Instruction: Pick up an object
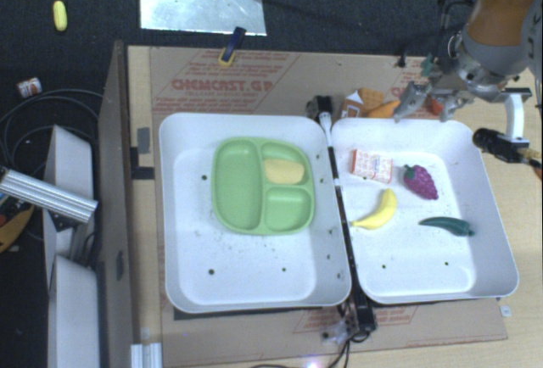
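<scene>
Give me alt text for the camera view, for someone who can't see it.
Two white bins sit side by side: the right bin holds a banana, purple grapes, a green pepper and a small red-and-white packet. The left bin holds a green divided plate. The gripper hovers above the right bin's far edge.

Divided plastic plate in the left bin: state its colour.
Light green; the divided plastic plate shows best in the camera view.

In the right bin, a red-and-white packet, purple grapes, a banana and a green pepper are lying apart with bare floor showing between them; its near half is lying open; a green divided plate holding a yellow piece is occupying the left bin's middle, leaving the margins open.
</scene>
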`<state>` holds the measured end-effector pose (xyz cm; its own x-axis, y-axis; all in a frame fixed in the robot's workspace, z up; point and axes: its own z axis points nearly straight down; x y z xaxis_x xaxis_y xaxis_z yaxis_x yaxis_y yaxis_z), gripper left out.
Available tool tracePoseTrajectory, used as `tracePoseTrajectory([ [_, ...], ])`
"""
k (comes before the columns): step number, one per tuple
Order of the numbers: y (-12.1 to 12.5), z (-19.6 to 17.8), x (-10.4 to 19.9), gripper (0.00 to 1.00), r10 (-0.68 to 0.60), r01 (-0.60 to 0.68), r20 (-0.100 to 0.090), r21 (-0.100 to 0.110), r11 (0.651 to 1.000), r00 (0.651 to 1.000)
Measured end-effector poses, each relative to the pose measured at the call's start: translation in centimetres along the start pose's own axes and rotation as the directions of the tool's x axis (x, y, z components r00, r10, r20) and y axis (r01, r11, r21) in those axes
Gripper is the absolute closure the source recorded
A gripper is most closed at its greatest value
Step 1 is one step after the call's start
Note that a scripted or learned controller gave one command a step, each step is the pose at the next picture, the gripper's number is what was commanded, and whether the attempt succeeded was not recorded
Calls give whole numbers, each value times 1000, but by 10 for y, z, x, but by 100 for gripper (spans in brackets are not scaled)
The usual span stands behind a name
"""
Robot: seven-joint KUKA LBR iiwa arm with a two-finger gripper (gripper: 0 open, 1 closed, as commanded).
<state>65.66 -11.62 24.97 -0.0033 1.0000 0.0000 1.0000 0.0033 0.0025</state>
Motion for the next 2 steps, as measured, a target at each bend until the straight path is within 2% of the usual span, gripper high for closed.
tracePoseTrajectory([
  [1, -67, 65, -49, 0, 8, -8, 0, 10, 1000, 1000],
  [2, -71, 169, 15, 0, -4, 4, -2, 2, 1000, 1000],
])
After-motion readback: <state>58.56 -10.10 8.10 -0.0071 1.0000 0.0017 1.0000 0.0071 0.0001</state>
